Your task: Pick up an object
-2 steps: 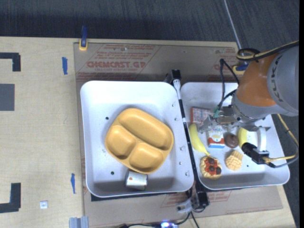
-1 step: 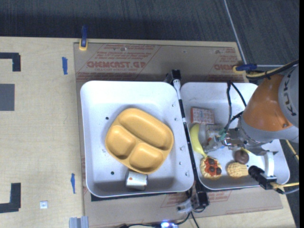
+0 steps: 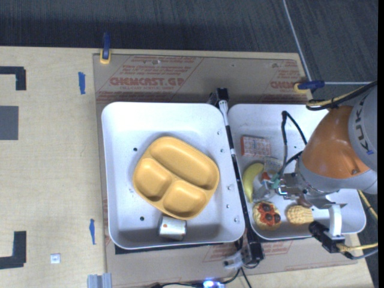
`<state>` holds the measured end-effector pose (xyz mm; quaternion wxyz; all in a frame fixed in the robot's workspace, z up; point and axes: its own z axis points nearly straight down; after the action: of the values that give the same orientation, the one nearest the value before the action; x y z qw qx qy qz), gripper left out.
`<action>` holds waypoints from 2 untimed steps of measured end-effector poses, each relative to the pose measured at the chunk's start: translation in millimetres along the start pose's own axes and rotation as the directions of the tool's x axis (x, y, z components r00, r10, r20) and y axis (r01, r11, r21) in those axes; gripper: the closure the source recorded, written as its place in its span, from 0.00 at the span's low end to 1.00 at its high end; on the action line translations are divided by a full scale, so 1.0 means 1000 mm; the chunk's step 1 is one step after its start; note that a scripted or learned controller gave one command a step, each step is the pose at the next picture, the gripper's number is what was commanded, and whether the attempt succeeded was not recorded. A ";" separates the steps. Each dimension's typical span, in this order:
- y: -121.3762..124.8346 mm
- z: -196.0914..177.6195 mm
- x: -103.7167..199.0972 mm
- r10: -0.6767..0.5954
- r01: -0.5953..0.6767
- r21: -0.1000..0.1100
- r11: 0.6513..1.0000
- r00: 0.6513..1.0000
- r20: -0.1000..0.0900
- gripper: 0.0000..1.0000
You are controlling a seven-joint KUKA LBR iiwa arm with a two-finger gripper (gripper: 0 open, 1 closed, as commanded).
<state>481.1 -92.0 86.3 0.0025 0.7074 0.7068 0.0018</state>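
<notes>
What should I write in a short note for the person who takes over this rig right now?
Gripper: low in the right bin, among the objects; whether it grips anything cannot be seen.
Right bin: yellow banana-like piece, red-and-white packet, red-orange item, tan textured item.
Left bin: yellow divided tray, small white-and-tan block at the front edge.
Done: arm has reached the right bin.
Left: confirm a grasp and lift an object.
</notes>
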 end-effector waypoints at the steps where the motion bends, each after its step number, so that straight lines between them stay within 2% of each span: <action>1: 0.002 -0.011 -0.001 0.001 -0.001 -0.007 1.000 1.000 0.002 1.00; 2: 0.002 -0.011 -0.001 0.001 -0.001 -0.006 1.000 1.000 0.002 0.00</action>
<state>483.1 -92.6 97.2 0.0055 0.7076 0.7066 0.0032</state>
